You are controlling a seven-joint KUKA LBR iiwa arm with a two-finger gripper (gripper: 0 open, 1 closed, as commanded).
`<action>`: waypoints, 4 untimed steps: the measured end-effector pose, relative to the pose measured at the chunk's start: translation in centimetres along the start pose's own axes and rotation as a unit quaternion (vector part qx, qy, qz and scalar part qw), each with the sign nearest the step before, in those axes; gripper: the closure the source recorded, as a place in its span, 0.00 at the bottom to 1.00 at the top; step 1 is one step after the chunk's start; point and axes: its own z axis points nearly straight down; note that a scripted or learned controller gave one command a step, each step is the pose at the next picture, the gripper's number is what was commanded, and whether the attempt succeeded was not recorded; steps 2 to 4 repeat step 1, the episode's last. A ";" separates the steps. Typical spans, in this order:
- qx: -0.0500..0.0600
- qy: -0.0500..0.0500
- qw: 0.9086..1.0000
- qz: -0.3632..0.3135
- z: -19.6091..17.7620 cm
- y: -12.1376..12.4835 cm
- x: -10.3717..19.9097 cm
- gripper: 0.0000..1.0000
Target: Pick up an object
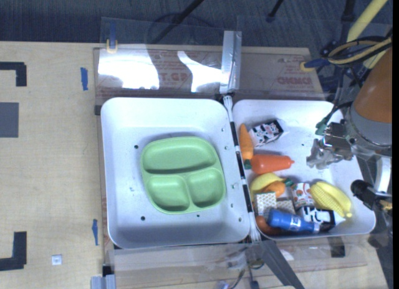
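toys heaped in the right-hand white bin (293,108): long orange plastic carrot (271,162) at centre, yellow banana (331,198) and blue bottle (288,221) below it; metal two-finger gripper (319,157) hovers right of carrot, grip state unclear.

Arm (377,104) cut off by right edge; gripper (323,154) small and blurred, finger state not readable. Near-right pile: blue bottle (292,222) overlaps the small boxes (274,203), labels illegible. Right bin (299,110) near rim partly hidden by a tripod leg (280,268).
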 end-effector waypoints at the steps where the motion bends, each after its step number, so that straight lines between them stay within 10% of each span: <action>1: -0.002 -0.001 0.990 0.139 -1.9 6.4 0.8 1.00; 4: -0.002 -0.001 0.990 0.139 -1.9 6.4 0.8 1.00</action>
